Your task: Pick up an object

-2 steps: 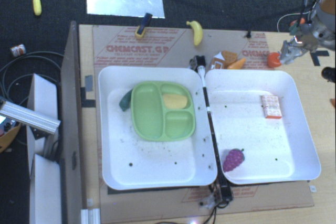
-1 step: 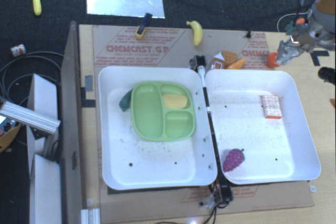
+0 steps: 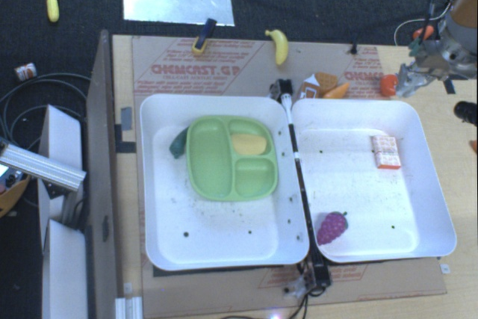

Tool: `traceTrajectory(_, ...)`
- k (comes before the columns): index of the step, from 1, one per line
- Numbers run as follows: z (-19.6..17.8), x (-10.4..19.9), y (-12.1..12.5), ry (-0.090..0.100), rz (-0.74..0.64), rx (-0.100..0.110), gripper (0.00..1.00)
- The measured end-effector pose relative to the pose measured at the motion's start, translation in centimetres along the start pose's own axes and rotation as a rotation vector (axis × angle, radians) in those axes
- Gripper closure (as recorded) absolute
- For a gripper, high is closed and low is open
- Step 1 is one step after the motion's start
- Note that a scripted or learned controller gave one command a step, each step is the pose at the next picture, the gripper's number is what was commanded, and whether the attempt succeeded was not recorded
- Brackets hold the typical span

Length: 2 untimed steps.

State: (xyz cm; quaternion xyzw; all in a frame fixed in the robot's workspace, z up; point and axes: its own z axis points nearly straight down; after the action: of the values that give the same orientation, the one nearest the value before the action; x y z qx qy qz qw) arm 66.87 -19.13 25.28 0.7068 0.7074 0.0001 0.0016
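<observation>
Nothing looks picked up yet. Pincer (image 3: pixel 415 78) hangs past the right bin (image 3: pixel 433 183), and I cannot tell its state. Purple grapes (image 3: pixel 331 226) and a small box (image 3: pixel 385 151) lie in that bin, untouched.

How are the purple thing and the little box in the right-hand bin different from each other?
The purple grape bunch is rounded and bumpy; the small box is flat and rectangular. The grapes are purple all over; the box is white with red. The grapes lie near the bin's front, the box toward its back. Both rest loose in the right bin.
</observation>
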Motion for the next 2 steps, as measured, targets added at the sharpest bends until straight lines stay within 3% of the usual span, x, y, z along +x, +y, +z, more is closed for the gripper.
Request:
traceTrajectory(1, -2.05, 0.17, -1.42, 0.001, 0.0, -0.002, 1.0)
traceTrajectory(2, -1.12, -0.53, -1.24, 0.0, 0.0, 0.0, 1.0)
